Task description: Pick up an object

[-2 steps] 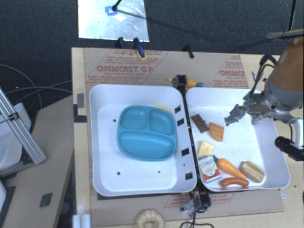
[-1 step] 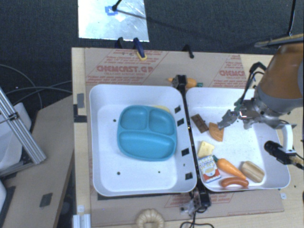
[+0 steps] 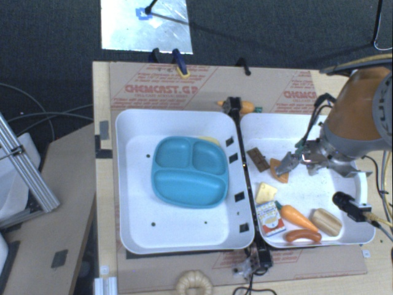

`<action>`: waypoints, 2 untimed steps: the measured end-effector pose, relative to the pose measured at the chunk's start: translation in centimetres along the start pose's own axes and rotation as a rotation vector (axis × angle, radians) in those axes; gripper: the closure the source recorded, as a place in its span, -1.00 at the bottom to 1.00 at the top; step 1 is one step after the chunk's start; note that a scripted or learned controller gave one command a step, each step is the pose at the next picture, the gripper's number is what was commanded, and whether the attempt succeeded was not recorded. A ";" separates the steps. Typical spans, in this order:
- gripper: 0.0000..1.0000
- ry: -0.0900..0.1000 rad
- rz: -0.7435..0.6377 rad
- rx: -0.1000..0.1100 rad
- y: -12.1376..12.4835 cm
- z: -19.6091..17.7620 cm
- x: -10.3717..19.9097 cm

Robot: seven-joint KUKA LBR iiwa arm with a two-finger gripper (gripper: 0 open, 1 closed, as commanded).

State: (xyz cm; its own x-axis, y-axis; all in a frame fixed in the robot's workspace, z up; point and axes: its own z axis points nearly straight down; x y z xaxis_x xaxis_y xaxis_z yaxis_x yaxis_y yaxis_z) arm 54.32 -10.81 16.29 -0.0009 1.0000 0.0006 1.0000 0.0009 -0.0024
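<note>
The grey KUKA arm (image 3: 362, 112) with its orange band is reaching in from three o'clock over the right-hand white bin (image 3: 288, 125). Its gripper (image 3: 290, 163) is hanging low near the middle of that bin, and an orange-brown wedge, perhaps a toy pizza slice (image 3: 281, 169), is sitting right at the fingertips. The fingers appear to be pinching this wedge between them, though the view is small and the contact is hard to confirm.

Just toward nine o'clock from the gripper, a brown chocolate-bar-like piece (image 3: 257, 159) is lying tilted on the bin floor. Toward six o'clock from the wedge, a pale yellow cheese wedge (image 3: 266, 193) is resting, and below it a small printed carton (image 3: 271, 218) is lying against the bin's left wall. Beside the carton, an orange toy carrot (image 3: 296, 216) is lying at a slant, a red sausage (image 3: 301, 236) is curving along the bin's six o'clock rim, and a tan bread roll (image 3: 326, 221) is sitting at about four o'clock of the carrot.

The left-hand white bin (image 3: 138, 226) is holding a blue divided plate (image 3: 189, 171), lying flat near its centre, well apart from the gripper.
</note>
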 end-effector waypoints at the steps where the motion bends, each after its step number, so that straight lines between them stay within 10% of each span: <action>1: -1.00 0.000 0.000 -0.001 -0.2 4.4 -0.6; 2: -1.00 0.000 0.000 -0.001 -0.2 8.0 -0.6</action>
State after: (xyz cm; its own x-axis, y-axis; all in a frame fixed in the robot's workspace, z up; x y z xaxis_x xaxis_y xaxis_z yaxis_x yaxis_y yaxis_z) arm 54.14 -11.42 8.30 -0.0005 1.0000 0.0004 1.0000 0.0005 -0.0010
